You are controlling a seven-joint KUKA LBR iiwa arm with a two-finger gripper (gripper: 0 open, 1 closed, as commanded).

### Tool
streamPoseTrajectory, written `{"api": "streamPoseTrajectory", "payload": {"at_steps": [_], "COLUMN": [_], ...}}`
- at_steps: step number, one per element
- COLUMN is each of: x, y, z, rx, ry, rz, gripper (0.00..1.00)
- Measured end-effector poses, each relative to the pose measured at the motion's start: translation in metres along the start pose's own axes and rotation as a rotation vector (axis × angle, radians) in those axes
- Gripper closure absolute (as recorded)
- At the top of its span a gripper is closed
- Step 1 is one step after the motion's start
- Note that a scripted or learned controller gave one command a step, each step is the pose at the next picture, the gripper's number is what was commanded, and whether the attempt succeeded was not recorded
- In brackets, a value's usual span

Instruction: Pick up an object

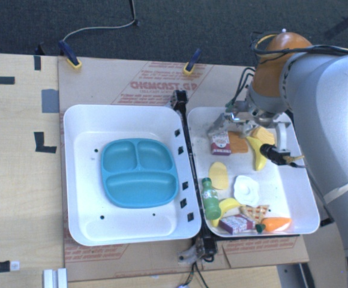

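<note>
Nearest, in the right bin (309, 212), one carrot (275, 224), one waffle (253, 211), one purple packet (235, 224) and one green bottle (210, 199) are seen. One blue divided plate (140, 172) is held by the left bin (78, 161). Farther back, the gripper (239, 117) is poised above one small carton (220, 143) beside one banana (259, 149); its grip cannot be told.

One fixed camera looks down at a slant from above the brown cardboard-covered bench (132, 83), taking in both shallow white plastic bins (78, 161).
</note>
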State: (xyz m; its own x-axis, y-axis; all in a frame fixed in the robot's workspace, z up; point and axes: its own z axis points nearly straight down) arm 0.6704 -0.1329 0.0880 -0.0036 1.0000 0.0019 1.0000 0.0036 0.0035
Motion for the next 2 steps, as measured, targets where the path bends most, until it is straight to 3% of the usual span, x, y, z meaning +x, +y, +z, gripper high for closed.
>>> {"api": "streamPoseTrajectory", "payload": {"at_steps": [1,2], "x": [0.0,0.085], "y": [0.0,-0.023], "z": [-0.009,-0.097], "rx": [0.002,0.003], "ry": [-0.002,-0.001], "rz": [-0.001,0.001], "gripper": [1.0,1.0]}}
